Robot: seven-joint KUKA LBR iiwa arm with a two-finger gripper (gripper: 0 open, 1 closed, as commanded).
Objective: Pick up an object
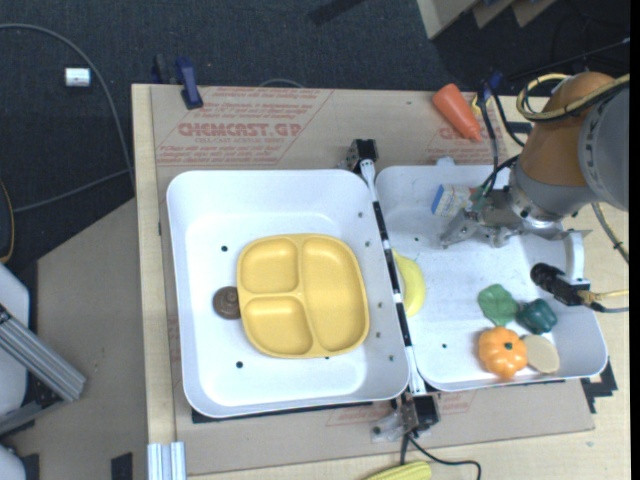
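Bench w/ 2 bins; yellow tray [302, 295] in left bin [190, 268]; gripper [462, 224] over right bin [450, 368], claw state can't tell.

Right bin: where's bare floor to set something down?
Right bin: bare white floor mid-bin, between the tool above, the yellow object at the divider, and the green piece. Crowded at the lower right: green piece, teal piece, orange pumpkin, tan piece.
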